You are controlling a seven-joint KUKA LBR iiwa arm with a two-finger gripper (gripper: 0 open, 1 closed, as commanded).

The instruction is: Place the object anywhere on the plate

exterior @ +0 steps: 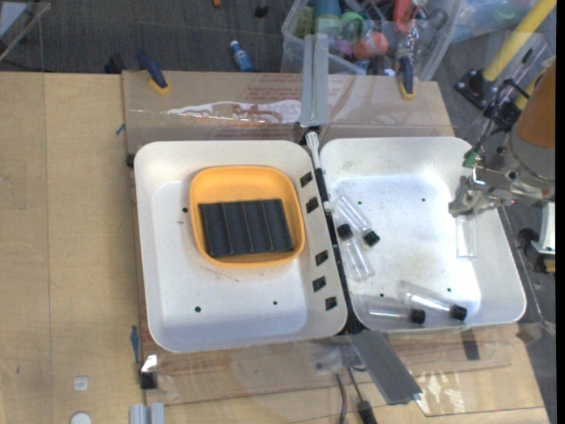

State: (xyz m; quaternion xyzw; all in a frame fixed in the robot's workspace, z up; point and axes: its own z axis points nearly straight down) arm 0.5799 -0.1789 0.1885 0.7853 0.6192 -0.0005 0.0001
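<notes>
An orange plate (pixel 247 184) sits in the left bin (pixel 177 307) with a black ridged block (pixel 245 228) lying on it. My gripper (pixel 463 208) hangs over the right side of the right bin (pixel 397 162). A clear tube (pixel 465 238) points down from it, its top end caught between the shut fingers. The plate lies far to the gripper's left, across the divider between the bins.
Several more clear tubes with black caps lie in the right bin: two near the divider (pixel 353 237) and two along the front wall (pixel 424 307). A clear crate of colourful items (pixel 371 11) stands behind the bins. Black clips (pixel 320 256) line the divider.
</notes>
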